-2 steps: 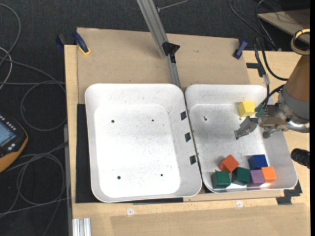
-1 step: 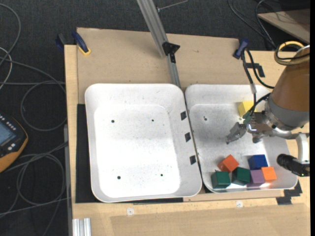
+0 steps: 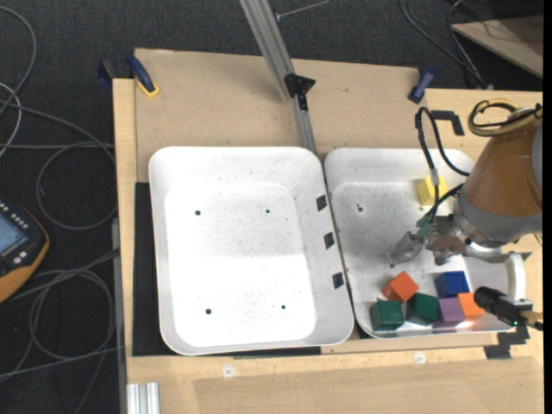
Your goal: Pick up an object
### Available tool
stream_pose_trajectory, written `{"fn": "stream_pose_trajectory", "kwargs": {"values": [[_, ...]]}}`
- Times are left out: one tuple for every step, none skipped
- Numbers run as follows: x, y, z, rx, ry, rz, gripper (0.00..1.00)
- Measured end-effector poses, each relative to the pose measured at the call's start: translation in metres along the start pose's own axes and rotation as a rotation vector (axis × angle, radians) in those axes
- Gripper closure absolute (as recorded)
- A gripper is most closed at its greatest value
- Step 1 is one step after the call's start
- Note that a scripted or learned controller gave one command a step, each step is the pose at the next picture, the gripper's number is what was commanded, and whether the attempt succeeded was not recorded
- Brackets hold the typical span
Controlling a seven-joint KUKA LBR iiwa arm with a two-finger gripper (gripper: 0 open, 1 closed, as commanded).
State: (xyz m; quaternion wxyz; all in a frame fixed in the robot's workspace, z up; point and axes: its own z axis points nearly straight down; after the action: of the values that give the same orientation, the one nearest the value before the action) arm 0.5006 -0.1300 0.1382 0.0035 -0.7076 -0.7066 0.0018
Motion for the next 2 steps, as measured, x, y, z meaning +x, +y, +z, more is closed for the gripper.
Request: {"fn": "stream_pose_trajectory", "kwargs": {"values": [[0.0, 0.002, -0.014, -0.009, -0.001, -0.002, 1.0], [0.002, 0.013, -0.07, -0.015, -0.004, -0.003, 1.0]]}}
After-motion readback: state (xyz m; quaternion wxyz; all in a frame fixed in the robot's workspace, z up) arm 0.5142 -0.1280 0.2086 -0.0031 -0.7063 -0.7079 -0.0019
